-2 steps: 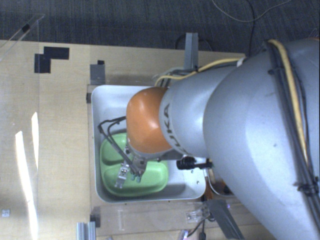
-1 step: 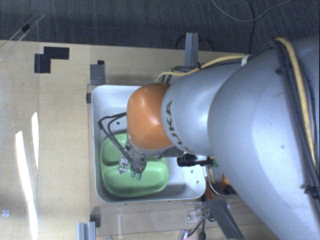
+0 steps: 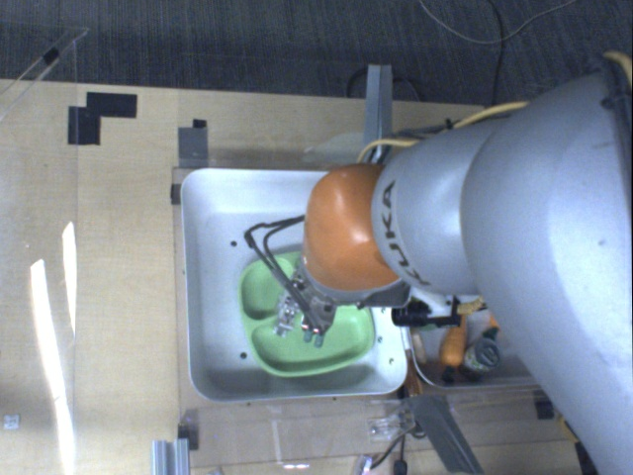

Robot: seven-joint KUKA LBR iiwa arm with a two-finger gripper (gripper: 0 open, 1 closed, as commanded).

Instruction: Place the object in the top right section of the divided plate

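Observation:
A light green divided plate (image 3: 267,290) lies in the left white bin (image 3: 213,226), in its lower half. My gripper (image 3: 300,327) hangs right over the plate's lower middle, fingertips pointing down at it. The orange band and grey wrist of the arm cover the plate's right side and the bin's right part. Whatever lies in the plate's sections under the arm is hidden. I see no object between the fingertips from this angle.
The right bin (image 3: 465,369) peeks out under the arm, holding an orange item (image 3: 453,344) and a dark round item (image 3: 485,354). Black cable loops run from the wrist across the left bin's centre. The bin's upper left floor is bare white.

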